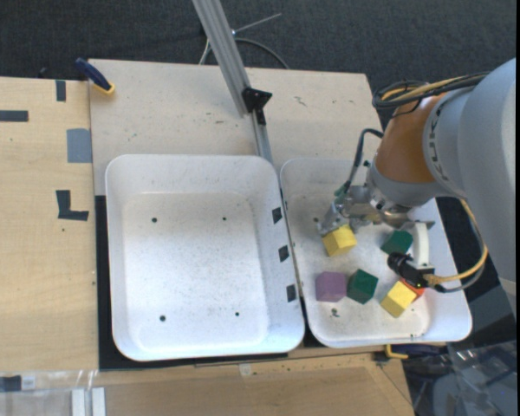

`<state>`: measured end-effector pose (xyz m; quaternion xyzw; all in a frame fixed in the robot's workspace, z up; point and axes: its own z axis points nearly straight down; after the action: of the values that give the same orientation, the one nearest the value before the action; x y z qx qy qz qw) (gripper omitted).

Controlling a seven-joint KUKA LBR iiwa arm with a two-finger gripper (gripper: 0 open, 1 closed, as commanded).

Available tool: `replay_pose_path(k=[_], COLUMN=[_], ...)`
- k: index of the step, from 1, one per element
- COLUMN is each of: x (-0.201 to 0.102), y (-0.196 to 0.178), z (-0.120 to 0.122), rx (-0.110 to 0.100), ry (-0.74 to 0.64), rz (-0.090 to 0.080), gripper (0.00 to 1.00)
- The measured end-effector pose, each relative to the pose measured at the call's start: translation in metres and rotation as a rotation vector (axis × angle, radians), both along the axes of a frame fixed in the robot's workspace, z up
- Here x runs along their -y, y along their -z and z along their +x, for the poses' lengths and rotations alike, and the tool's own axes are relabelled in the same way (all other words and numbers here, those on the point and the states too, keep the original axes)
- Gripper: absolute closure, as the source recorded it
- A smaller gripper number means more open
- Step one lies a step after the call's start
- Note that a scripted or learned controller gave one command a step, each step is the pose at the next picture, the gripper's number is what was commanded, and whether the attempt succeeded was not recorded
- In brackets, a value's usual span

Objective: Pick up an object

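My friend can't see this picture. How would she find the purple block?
Look in the right bin, under the grey arm. Near its front edge, blocks sit in a row. The purple block is leftmost, beside a dark green block, and it is the only purple one.

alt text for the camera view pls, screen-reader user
The arm's end effector is down in the right bin, directly above a yellow block. Purple, green and another yellow block lie nearby.

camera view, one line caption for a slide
Gripper low over a yellow block among coloured blocks in the right bin.
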<state>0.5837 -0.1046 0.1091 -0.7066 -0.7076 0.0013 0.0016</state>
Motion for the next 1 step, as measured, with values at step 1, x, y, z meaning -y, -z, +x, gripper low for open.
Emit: replay_pose_path(k=[1], x=[-0.0641], y=[-0.0927], z=[0.0088], rx=[0.01], ry=[-0.006], rz=[0.001], gripper=[1.0])
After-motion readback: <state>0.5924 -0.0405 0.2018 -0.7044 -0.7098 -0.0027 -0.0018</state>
